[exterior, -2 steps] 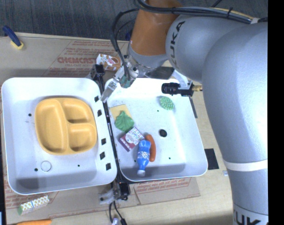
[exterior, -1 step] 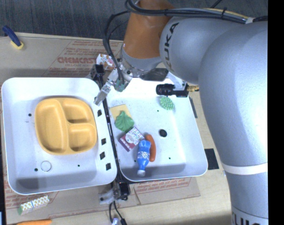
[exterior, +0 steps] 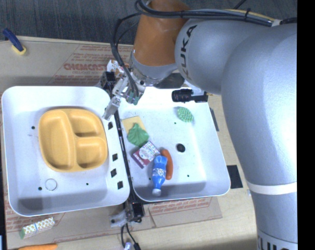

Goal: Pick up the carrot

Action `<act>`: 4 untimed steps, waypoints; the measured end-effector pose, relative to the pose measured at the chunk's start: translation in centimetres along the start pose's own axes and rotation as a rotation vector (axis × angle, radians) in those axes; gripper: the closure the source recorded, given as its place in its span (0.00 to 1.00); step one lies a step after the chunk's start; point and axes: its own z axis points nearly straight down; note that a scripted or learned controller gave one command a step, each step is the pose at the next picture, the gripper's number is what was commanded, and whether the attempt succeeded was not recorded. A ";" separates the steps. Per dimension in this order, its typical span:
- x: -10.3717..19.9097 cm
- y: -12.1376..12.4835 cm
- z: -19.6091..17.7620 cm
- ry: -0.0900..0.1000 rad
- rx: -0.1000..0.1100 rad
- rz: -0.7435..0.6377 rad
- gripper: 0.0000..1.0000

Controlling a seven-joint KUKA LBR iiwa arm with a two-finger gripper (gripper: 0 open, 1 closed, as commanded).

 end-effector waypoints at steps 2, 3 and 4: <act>0.7 2.3 -0.1 -0.007 -0.002 -0.512 0.00; -1.5 -0.4 -0.1 -0.008 -0.001 -0.812 0.00; -1.7 -0.7 -0.1 -0.009 -0.001 -1.042 0.00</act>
